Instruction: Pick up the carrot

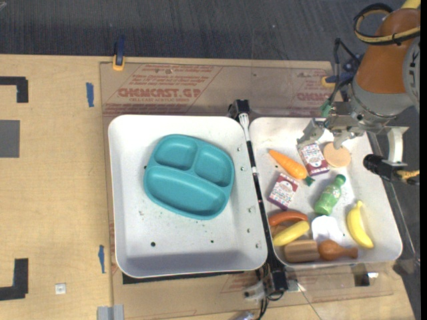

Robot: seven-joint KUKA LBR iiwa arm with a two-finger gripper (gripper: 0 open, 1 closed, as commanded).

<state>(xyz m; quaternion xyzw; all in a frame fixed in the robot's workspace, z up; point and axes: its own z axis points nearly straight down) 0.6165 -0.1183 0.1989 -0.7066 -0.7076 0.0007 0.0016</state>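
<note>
Gripper point(328, 133) hangs over the upper part of the right bin point(393, 245), two fingers point(311, 132) spread apart w/ nothing between them. The tips sit just above a small carton point(313, 159) and a round peach-coloured disc point(337, 157).

Carrot point(288, 164) lies on the bin floor at approx 7 o'clock from the gripper, near but apart from it, orange, pointing from upper left to lower right, its lower end touching or just beside the carton's left edge.

Around it: a 2nd small carton point(283, 191) at 6 o'clock from the carrot, just beside it. Green bottle point(329, 195) at 4 o'clock. Further down the bin, a red-orange pepper point(288, 217) on top of a yellow piece point(291, 233), a white block point(325, 228), a brown drumstick point(335, 250) and a wooden block point(300, 251) along the bottom wall. Banana point(359, 225) at approx 4 o'clock, near the right wall. Nothing lies on the carrot; the carton crowds its lower end.

Left bin point(127, 199) holds a teal divided plate point(189, 175). A black divider point(253, 179) runs btwn the bins. Both sit on a cardboard sheet point(167, 89) over a tan bench point(53, 179); dark floor point(200, 12) at 12 o'clock. Grey arm w/ orange band point(380, 69) comes in from 2 o'clock.
</note>
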